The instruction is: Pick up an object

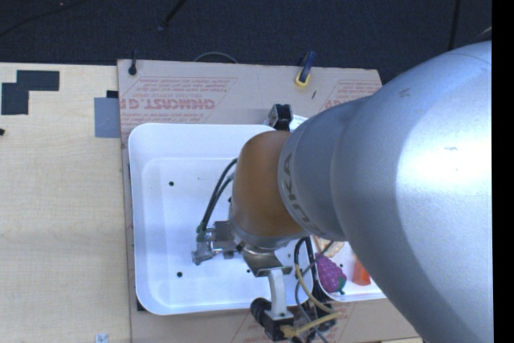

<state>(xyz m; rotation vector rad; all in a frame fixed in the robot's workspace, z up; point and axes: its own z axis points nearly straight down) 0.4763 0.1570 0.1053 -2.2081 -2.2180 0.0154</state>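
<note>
A purple lumpy object (330, 273) lies in the right bin (353, 295), with an orange object (361, 275) just to its right. Both peek out from under the arm. The grey arm with its orange band (261, 189) reaches in from the right and covers most of the right bin. My gripper (213, 247) hangs low over the lower right part of the left bin (152, 173). Only a metal part of it shows beside the wrist, and nothing is seen held in it.
The left bin's floor shows a few small dark specks (171, 185). Brown cardboard (209, 96) lies under both bins, and a blue and yellow clamp (304, 70) sits at its far edge. The wooden bench (56, 213) extends to the left.
</note>
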